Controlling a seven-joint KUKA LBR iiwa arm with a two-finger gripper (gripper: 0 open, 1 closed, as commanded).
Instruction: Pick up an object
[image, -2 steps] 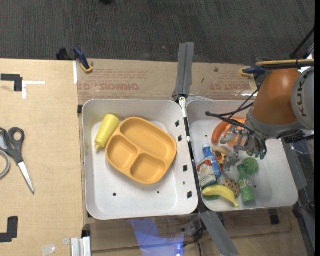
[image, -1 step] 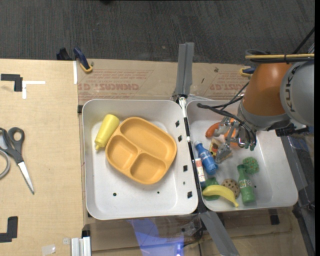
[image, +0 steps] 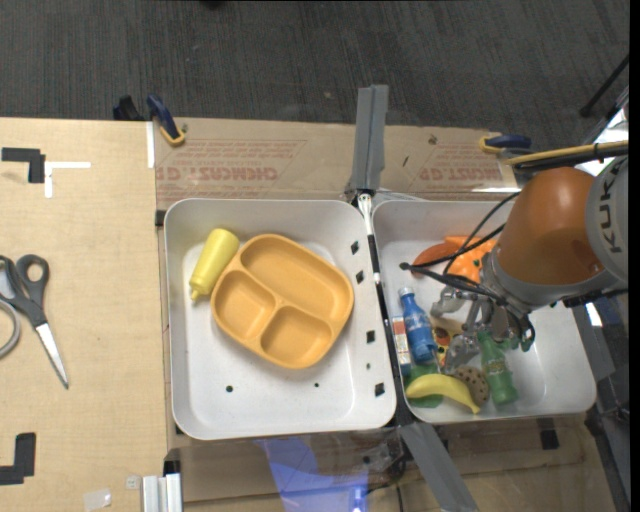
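Here the gripper (image: 470, 335), jaws' state unclear, hangs amid banana (image: 445, 388), blue bottle (image: 417, 327), green bottle (image: 497, 372).

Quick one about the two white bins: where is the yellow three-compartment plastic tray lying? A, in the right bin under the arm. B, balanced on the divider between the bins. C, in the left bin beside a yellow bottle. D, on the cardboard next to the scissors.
C: the yellow three-compartment plastic tray lies flat in the left white bin, with the yellow plastic bottle against its upper-left edge.
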